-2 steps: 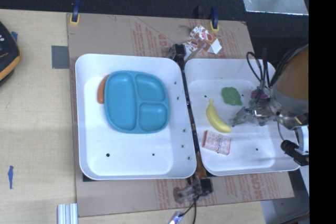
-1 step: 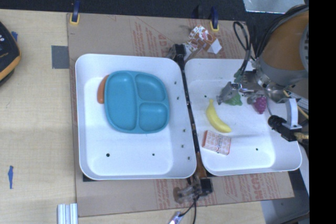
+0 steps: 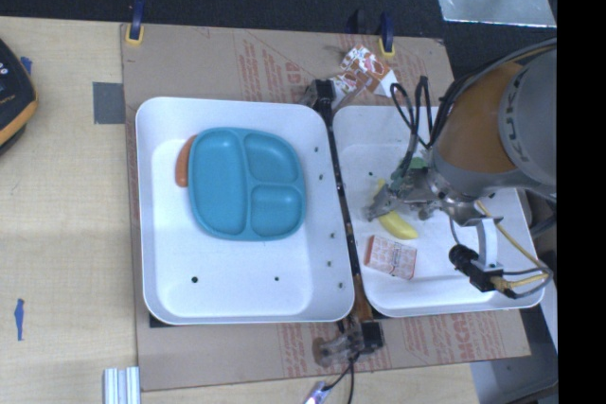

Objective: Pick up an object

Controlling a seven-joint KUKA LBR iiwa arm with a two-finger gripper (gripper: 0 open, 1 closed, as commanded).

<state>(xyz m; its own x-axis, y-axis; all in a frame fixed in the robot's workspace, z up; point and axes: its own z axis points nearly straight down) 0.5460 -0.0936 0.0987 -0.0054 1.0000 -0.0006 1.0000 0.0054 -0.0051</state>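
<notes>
In the right bin (image 3: pixel 445 298) a yellow banana-shaped object (image 3: pixel 399 225) lies near the middle, with a small red and white packet (image 3: pixel 391 256) just in front of it. My gripper (image 3: pixel 386 200) hangs low over the bin, its tips right at the yellow object's upper left end. The arm's grey body with its orange band (image 3: pixel 483 128) covers the bin's right half. In the left bin (image 3: pixel 237 298) a blue divided plate (image 3: pixel 248 183) lies flat, and an orange sausage-shaped object (image 3: pixel 182 162) peeks out from under the plate's left edge.
A crumpled red and white wrapper (image 3: pixel 363 71) lies on the cardboard behind the bins. Black cables (image 3: pixel 417 114) loop off the wrist over the right bin's back. A black and yellow device (image 3: pixel 14 95) sits at the far left of the bench.
</notes>
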